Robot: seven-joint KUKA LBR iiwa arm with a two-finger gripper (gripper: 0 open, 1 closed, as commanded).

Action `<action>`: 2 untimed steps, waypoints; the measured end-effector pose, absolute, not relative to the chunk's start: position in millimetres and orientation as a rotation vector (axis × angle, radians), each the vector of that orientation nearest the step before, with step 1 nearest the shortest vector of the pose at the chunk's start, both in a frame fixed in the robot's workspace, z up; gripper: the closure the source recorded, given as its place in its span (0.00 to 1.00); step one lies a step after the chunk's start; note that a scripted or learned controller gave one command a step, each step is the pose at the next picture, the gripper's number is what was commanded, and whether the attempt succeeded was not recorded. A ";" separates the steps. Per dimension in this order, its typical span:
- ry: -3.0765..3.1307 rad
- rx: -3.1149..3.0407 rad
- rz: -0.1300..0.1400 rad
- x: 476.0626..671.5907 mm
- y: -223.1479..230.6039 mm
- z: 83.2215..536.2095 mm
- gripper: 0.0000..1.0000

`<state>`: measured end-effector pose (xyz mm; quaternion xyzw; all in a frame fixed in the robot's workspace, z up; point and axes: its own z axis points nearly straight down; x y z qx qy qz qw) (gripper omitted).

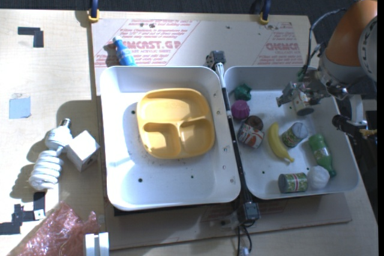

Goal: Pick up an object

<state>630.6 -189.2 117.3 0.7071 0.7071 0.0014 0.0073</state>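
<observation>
The right bin (345, 186) holds several small objects. A yellow banana (279, 142) lies in its middle, with a red-and-white can (251, 133) to its left and a green-labelled can (293, 135) to its right. A magenta ball (240, 110) and a small green item (242, 92) sit at the bin's upper left. A green bottle (321, 153), a white ball (319, 177) and another can (293, 182) lie along the lower right. My gripper (297, 99) hangs over the bin's upper right part, above the green-labelled can, with nothing visibly in it.
The left bin (120, 189) holds a yellow divided tray (176, 123). Left of the bins lie a spiral light bulb (48, 159) and a white cube (83, 148). A blue item (124, 52) rests behind the left bin. Crumpled red plastic (57, 231) lies at the bottom left.
</observation>
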 end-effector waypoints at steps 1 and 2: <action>2.205 2.199 0.015 658.3 -167.3 109.3 0.00; 2.221 2.218 0.000 637.2 -152.6 96.8 0.00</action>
